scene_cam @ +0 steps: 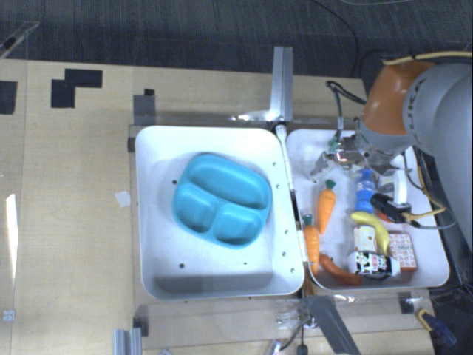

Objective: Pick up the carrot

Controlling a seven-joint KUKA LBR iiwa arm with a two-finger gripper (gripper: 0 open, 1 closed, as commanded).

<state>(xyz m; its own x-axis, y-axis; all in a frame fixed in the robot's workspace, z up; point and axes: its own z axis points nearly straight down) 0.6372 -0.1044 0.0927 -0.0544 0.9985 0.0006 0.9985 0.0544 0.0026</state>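
Poised in the right bin (436,268) with fingers spread and gripping nothing, the gripper (330,161) hangs just above the carrot (326,205), whose green top lies nearest; a straight descent astride its body looks soundest.

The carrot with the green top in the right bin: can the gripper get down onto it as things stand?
Probably yes. The gripper hovers just beyond the carrot's green top, nothing lies over the carrot, and the blue bottle and banana sit apart on its right.
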